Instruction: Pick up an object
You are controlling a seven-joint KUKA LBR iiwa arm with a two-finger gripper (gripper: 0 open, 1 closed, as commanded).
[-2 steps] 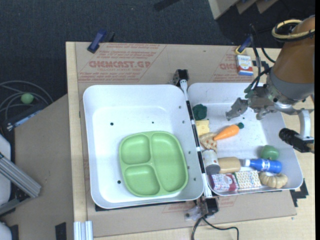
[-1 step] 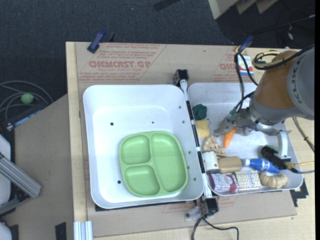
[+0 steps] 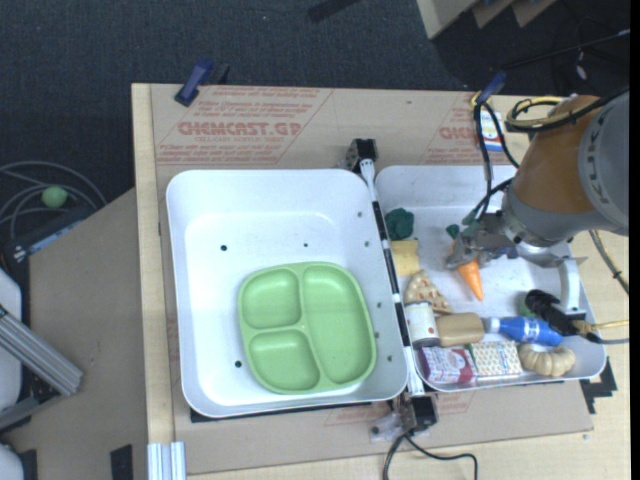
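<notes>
The gripper [image 3: 470,245] is down inside the right bin [image 3: 430,183], and I cannot tell how its grip stands or whether it has hold of anything. An orange carrot [image 3: 472,279] lies just near of it, its tip pointing toward the near side. To the left sits a dark green piece [image 3: 401,222] by the bin's wall. Near of the carrot lies a blue marker [image 3: 525,330]. The left bin [image 3: 200,228] carries a green divided plate [image 3: 303,325].
</notes>
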